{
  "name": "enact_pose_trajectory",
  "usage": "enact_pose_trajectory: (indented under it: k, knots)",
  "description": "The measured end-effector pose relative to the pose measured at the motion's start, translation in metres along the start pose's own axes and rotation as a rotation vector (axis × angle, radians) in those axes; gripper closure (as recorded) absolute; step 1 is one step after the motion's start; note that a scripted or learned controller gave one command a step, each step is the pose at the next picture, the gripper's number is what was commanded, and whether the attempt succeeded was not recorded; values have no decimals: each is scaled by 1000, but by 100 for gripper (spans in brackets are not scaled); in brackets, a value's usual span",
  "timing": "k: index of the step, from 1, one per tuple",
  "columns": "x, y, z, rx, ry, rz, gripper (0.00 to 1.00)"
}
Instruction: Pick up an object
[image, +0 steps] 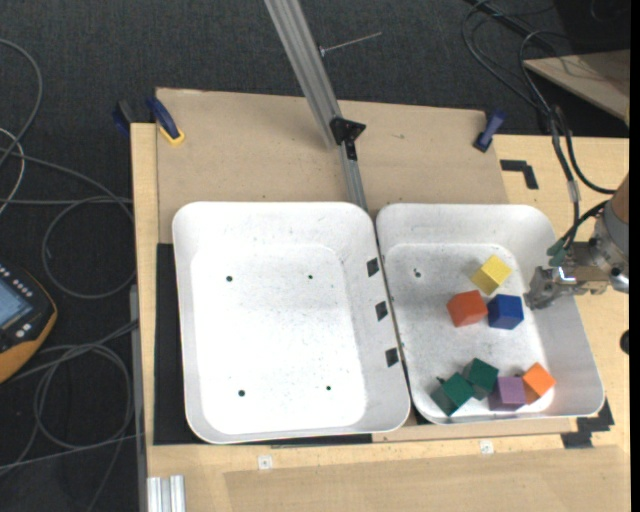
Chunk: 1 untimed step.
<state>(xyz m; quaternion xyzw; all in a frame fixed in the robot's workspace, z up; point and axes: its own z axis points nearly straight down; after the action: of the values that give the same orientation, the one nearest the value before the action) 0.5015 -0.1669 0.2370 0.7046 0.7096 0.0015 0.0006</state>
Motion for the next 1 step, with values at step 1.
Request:
enact_pose_trajectory:
  k: [1]
  knots:
    - [43, -3, 0, 4, 1, 1, 100]
